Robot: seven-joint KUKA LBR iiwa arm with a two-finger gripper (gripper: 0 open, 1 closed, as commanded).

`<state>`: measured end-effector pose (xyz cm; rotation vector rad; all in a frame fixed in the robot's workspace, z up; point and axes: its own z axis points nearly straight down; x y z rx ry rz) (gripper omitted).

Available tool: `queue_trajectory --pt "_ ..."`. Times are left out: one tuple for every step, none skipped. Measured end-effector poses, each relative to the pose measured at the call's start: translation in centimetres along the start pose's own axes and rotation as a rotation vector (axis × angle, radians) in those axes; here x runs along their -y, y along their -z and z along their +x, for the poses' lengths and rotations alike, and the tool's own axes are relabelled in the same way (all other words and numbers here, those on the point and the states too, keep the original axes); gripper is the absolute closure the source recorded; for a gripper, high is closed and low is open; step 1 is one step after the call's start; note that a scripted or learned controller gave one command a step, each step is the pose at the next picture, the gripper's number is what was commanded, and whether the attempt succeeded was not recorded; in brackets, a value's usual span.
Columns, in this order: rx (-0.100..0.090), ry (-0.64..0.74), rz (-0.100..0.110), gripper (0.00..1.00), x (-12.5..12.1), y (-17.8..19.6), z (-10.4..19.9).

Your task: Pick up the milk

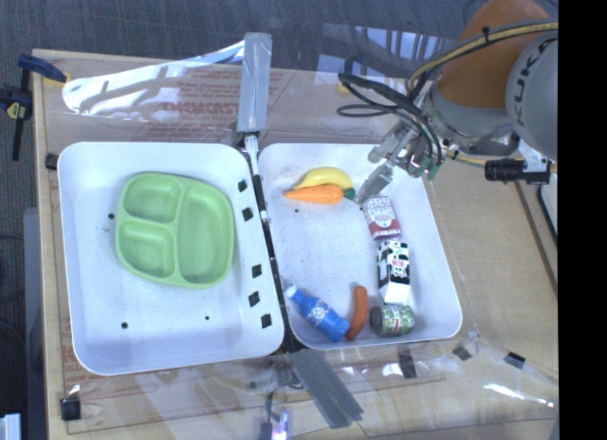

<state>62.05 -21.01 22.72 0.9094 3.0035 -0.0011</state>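
The milk (395,273) is a small white carton with black cow patches. It lies lengthwise near the right wall of the right bin (438,239), toward the front. My gripper (374,171) hovers over the back of that bin, well behind the milk, just right of the carrot's green tip. Its fingers (371,183) are spread apart with nothing between them, so it is open.
Behind the milk lies a red and white carton (381,217). A green can (393,319), a sausage (358,310) and a blue bottle (317,313) sit along the front. A banana (325,177) and carrot (315,195) lie at the back. The left bin holds a green divided plate (175,229).
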Motion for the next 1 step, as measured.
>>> queue_trajectory --pt "-0.003 0.102 0.001 0.00 3.94 -2.45 5.95"
